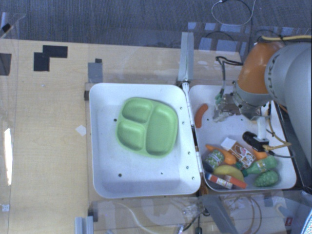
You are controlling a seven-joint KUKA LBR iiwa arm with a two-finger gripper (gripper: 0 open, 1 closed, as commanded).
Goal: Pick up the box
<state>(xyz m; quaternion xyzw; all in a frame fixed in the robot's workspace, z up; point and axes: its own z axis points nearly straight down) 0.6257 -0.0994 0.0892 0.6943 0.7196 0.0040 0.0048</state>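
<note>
Pincer (224,112), opening not discernible, hovers above the right bin (214,94); box (242,154) lies below-right among crowded toys, risking a mistaken grab.

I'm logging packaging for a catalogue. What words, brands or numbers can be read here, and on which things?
None can be read.
Box in the right bin: printed colours, lettering too blurred.
Green can: label too small.
Red-and-white tube: print too small.
Green tray: no text.

My arm (292,77) is grey, banded orange; a green tray (147,126) lies in a white bin (102,169); the sausage (200,115) is red-orange.
</note>
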